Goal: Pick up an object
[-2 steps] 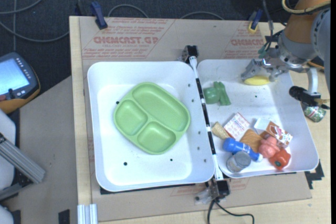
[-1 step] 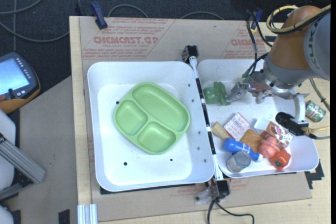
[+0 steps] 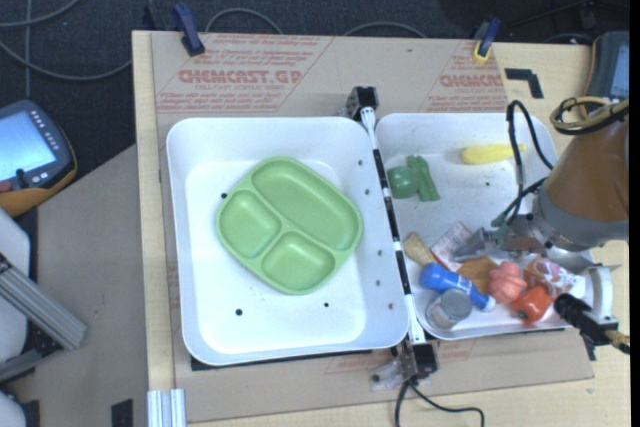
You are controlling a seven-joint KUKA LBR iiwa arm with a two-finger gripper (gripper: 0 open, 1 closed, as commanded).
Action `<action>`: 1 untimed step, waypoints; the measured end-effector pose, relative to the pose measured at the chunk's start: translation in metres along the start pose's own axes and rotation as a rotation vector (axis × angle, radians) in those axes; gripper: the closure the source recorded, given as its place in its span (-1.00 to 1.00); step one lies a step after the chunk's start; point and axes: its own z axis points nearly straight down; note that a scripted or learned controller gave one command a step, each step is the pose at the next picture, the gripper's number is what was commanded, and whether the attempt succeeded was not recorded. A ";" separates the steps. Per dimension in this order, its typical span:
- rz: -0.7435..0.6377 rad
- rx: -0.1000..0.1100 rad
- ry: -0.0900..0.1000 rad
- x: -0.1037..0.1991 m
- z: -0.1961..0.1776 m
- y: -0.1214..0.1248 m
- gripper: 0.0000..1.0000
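Gripper (image 3: 515, 245) lowered over near end of right bin (image 3: 440, 130), finger state not discernible, pink toy (image 3: 507, 281), orange piece (image 3: 534, 303) and blue object (image 3: 447, 279) clustered beneath, green divided plate (image 3: 289, 224) laid in left bin (image 3: 195, 175).

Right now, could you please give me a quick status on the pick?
End effector low in right bin, over the toy pile. Nothing seen held. Green plate alone in left bin.

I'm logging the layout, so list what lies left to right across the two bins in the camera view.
Green divided plate → green toy → blue object → yellow object → gripper, low over the pile of small items at the right bin's near end.
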 end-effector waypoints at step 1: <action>-0.009 -0.005 0.000 0.003 -0.012 0.004 1.00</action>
